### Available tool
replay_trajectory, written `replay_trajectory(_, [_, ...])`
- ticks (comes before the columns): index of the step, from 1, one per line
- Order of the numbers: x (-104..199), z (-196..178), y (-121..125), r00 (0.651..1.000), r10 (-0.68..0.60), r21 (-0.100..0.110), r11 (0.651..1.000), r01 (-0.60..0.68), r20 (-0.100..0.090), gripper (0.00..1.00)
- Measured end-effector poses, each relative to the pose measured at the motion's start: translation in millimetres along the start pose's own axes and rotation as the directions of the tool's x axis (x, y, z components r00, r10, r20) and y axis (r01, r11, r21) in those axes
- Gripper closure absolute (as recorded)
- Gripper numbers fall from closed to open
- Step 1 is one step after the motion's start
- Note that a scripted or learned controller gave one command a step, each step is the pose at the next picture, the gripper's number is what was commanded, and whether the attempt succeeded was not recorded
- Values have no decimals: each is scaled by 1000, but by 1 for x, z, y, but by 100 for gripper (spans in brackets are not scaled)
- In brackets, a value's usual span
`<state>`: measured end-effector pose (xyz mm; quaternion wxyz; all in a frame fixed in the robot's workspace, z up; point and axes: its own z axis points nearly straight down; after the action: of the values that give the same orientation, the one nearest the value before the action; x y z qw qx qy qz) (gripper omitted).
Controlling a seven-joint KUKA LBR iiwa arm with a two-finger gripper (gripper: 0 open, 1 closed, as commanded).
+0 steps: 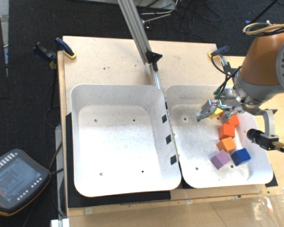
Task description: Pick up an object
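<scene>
Pick not done yet: gripper (209, 110) hangs low in right bin (189, 174), can't tell its grip, w/ blocks (228, 143) loose just right of it, nothing lifted.

You can see little blocks lying close together in the right bin (189, 174): two orange blocks (227, 131), a purple block (220, 160), a blue block (241, 156) and a bit of a yellow block (218, 111) farther back.

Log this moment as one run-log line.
phase: approach | tool: over right bin, beside yellow block | grasp: none seen | blocks: orange, purple, blue
</scene>
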<state>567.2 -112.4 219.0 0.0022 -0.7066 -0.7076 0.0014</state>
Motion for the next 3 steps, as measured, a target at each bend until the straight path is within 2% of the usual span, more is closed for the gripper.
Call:
replay_trajectory(1, [0,-2,1,1000,1,-5,1000,-1,1,0])
replay_trajectory(2, [5,44,-5,1000,2,0,1000,-2,1,0])
replay_trajectory(3, [1,90,-1,1000,2,0,1000,-2,1,0])
